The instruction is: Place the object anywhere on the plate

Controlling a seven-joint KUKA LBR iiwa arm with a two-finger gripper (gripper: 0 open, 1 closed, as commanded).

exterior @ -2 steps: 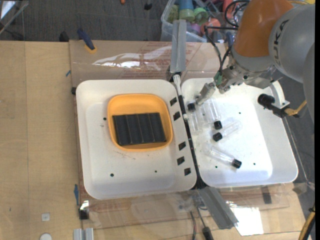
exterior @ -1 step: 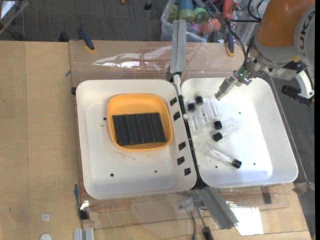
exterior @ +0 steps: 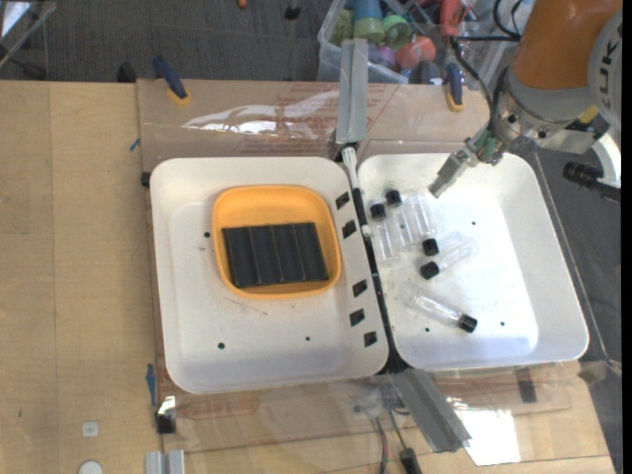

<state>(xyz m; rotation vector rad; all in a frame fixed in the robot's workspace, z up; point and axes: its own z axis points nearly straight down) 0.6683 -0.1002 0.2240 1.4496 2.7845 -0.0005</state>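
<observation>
From the camera above the bench we see two shallow white bins side by side, the left bin and the right bin, meeting along a central edge marked with small black tabs. In the left bin sits an orange plate with rounded corners, and on it lies a dark ribbed insert that covers most of its floor. The right bin holds the objects: several clear plastic tubes with black caps. A cluster of tubes lies in the left half of that bin, near the central edge, and a single tube lies a little nearer to us, well apart from the plate. The arm, grey with a broad orange band, reaches in from the far right, and its gripper hangs over the far part of the right bin, just beyond the cluster of tubes. We see nothing between its fingers, and the tip is too small and slanted for us to tell whether they stand apart or together. Beyond the bins a clear box of coloured items rests on the dark floor.
</observation>
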